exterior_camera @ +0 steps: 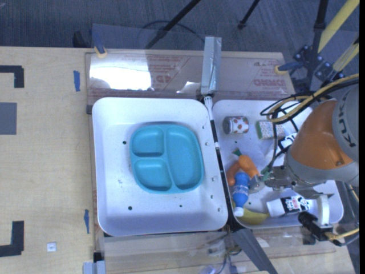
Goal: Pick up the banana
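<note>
Banana (255, 215), a small yellow curved fruit with a darker tip, lies at the near edge of the right-hand shallow white plastic bin (251, 108), its long axis running roughly across the view, left to right. It sits just beside the foot of a blue-capped clear bottle (241, 188) and close to a white bottle with a black-and-red label (290, 205). An orange carrot-like toy (247, 165) lies farther up. The grey two-finger gripper (268, 180) hangs just up and to the right of the fruit, apart from it; whether it is parted or closed cannot be made out.
</note>
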`<state>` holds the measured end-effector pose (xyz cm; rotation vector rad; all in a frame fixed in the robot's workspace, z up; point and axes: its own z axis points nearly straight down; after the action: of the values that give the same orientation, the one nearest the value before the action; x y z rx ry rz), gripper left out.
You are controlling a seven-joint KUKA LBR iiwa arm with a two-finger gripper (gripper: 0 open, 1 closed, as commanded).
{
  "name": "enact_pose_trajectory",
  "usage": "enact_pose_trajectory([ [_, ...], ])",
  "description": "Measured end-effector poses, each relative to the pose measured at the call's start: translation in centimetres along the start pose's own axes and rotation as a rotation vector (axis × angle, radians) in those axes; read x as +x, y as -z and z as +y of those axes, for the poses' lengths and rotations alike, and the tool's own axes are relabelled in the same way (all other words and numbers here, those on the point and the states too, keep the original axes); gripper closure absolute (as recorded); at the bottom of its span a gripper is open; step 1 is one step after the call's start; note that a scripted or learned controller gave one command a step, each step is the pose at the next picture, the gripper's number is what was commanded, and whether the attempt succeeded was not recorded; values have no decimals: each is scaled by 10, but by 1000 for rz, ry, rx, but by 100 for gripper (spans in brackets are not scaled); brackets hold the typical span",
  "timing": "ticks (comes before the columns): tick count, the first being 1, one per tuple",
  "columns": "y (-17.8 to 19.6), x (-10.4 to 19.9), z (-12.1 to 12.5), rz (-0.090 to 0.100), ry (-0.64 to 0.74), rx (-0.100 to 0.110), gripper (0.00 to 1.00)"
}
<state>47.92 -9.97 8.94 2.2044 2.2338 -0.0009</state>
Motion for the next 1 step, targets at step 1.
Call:
enact_pose_trajectory([
  [1,-2,3,2,0,-88,-3,0],
])
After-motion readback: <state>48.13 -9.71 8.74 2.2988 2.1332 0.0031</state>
